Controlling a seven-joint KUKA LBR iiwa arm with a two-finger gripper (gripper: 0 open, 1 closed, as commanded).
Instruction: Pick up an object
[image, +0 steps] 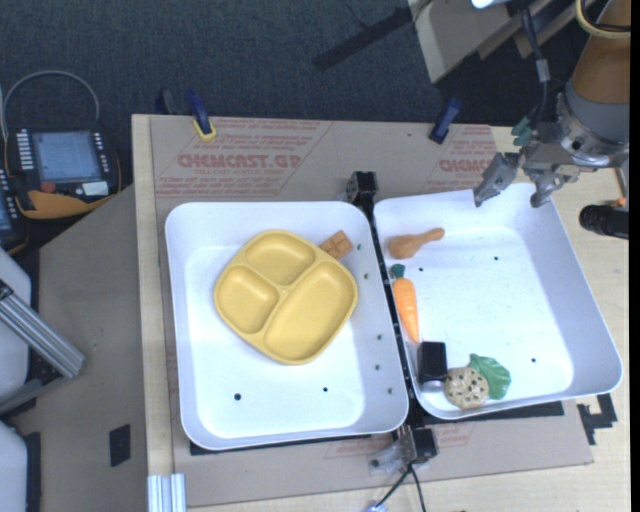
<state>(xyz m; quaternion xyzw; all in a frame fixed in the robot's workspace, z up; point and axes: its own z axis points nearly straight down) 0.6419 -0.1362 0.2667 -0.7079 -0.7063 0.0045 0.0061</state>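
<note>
The gripper hangs over the far edge of the right bin, its two fingers spread apart with nothing between them and touching nothing; it looks poised above the bin, not yet committed to any one target. Nearest to it, off toward the divider between the bins, a tan drumstick-shaped piece lies flat on the bin floor, clear on all sides, which probably makes it the easiest grasp. Farther from the gripper, along the same divider side, an orange carrot lies lengthwise close against the bin's wall, leaving little room for a finger on that flank. Farthest away, in the near corner, a black block, a speckled cookie and a green leafy piece sit bunched together, touching or nearly so. Beyond the divider, the left bin holds a yellow sectioned plate with a small brown block at its far rim.
</note>
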